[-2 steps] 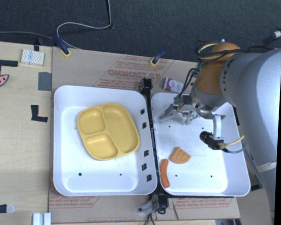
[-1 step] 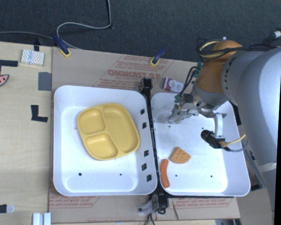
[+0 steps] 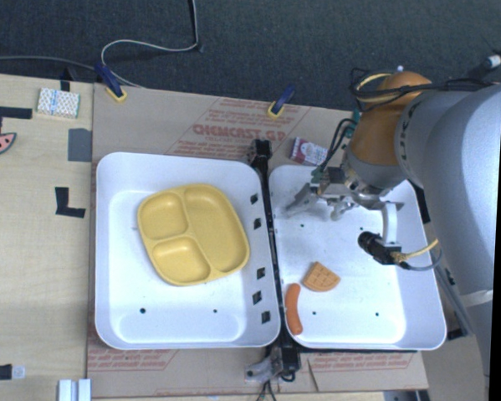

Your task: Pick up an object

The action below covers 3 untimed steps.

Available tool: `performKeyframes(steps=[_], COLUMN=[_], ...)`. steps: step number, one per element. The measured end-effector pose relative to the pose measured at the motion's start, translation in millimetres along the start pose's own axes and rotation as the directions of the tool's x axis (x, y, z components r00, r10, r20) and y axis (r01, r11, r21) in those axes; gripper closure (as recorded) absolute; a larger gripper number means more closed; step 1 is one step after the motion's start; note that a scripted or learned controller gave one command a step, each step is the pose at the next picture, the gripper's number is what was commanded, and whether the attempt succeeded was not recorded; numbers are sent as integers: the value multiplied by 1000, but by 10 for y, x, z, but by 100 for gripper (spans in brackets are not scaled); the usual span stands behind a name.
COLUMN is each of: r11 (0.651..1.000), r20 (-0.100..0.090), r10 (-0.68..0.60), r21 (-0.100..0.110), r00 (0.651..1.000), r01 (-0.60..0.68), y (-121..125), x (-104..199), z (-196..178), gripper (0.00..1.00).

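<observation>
Sausage (image 3: 293, 308) lies lengthwise along bin's (image 3: 411, 330) left wall.

Even overhead light, soft shadows, slight blur.

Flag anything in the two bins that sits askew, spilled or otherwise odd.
Nothing is spilled or damaged. The yellow divided plate lies turned at an angle in the left bin. In the right bin, the orange sausage-shaped toy rests tight against the near-left wall, beside the tan wedge-shaped piece.
</observation>
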<state>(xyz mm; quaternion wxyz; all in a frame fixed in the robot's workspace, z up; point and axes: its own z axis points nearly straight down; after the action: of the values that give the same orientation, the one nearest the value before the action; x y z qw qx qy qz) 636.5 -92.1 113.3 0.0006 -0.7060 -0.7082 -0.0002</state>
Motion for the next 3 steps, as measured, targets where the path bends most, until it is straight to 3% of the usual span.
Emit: performKeyframes(steps=[1, 2, 3], r11=[1000, 1000, 1000], r20=[2, 3, 3], r10=[1, 2, 2], r21=[-2, -3, -3], r00=[1000, 1000, 1000], r01=[-1, -1, -2], y=[-123, -120, -121], x=[-28, -29, -28], z=[276, 179, 181], gripper=[0, 100, 0])
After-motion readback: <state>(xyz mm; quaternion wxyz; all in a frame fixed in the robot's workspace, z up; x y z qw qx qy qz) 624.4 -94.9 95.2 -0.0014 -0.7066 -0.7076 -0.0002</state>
